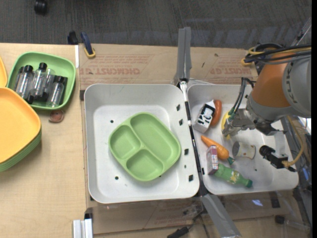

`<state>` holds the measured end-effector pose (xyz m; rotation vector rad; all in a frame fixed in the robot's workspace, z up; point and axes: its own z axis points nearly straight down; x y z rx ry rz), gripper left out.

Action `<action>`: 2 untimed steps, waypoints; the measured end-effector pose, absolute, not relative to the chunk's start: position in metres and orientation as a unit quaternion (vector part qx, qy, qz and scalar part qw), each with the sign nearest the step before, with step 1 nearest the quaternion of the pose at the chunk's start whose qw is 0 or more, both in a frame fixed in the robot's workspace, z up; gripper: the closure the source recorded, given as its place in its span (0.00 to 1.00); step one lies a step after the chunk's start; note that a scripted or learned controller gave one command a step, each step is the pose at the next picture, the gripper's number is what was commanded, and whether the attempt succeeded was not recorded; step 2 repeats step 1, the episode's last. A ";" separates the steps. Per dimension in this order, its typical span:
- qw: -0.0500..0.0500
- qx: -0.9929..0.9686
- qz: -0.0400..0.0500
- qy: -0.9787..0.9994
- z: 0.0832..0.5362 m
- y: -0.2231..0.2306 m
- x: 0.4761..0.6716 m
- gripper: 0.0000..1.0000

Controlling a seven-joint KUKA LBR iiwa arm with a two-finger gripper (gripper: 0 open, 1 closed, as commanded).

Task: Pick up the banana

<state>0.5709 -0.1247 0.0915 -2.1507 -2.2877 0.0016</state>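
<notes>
A yellow banana [226,119] lies in the right bin [262,185], mostly hidden under the gripper; only a thin yellow strip shows at its left side. The gripper [230,127] points down right over the banana, low in the bin, on the grey arm with the orange band [270,86] coming in from the right. Whether it touches the banana is not visible.
Around the banana lie a black-and-white carton [205,116], a red-orange pepper [217,112], a carrot [216,146], a pink box [212,159], a green bottle [233,175] and a grey cup [244,150]. The left bin [99,182] holds a green divided plate [144,146].
</notes>
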 end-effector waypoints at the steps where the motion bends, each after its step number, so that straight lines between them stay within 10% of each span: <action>1: 0.000 -0.676 0.001 -0.737 0.191 -0.087 0.626 1.00; 2: 0.000 -0.676 0.001 -0.737 0.191 -0.087 0.626 1.00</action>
